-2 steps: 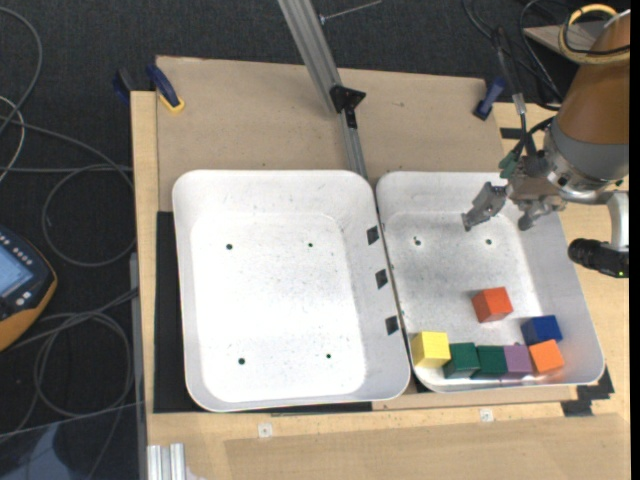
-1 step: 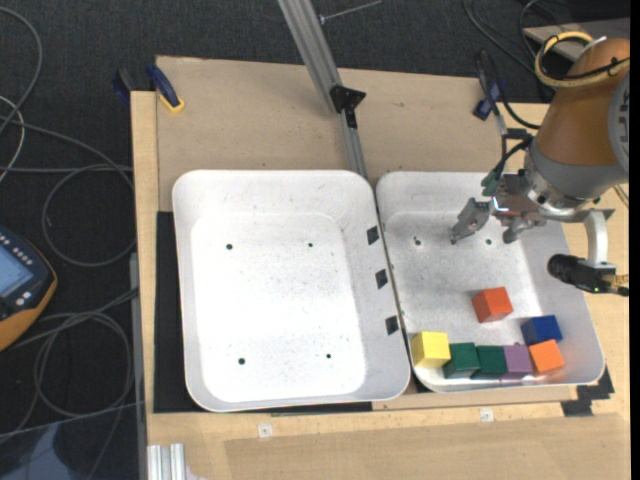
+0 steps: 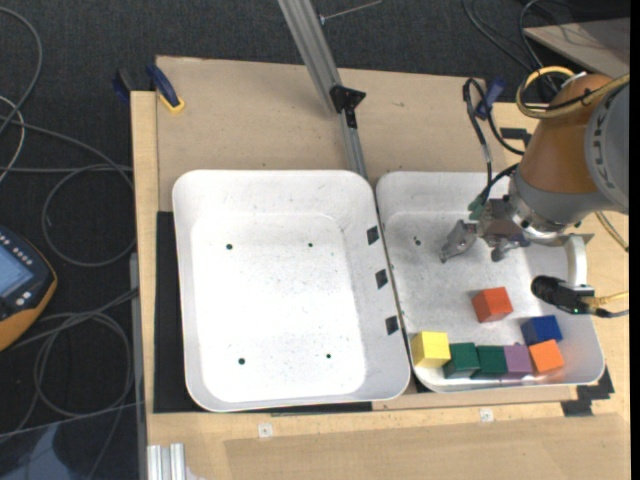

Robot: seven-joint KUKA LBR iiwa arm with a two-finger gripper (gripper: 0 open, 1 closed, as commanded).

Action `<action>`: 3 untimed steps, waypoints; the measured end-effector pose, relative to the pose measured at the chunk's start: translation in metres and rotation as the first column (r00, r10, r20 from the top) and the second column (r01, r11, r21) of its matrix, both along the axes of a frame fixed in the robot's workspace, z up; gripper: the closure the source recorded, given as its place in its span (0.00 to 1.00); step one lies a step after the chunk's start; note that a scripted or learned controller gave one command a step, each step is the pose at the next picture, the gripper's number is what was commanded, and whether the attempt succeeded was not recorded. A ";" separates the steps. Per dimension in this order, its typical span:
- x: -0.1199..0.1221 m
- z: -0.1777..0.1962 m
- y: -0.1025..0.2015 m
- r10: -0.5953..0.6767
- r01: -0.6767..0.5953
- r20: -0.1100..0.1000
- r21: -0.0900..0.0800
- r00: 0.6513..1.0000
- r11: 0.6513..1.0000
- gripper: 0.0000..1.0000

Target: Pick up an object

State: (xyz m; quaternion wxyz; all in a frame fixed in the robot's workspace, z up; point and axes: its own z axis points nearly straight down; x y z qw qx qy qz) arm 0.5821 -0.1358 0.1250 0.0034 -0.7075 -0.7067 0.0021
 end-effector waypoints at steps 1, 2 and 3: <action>0.003 0.015 0.001 0.001 -0.001 0.010 -0.001 1.000 1.000 1.00; 0.001 0.061 -0.005 0.001 -0.001 0.014 -0.003 1.000 1.000 1.00; 0.002 0.087 -0.005 0.002 -0.002 0.013 -0.002 1.000 1.000 1.00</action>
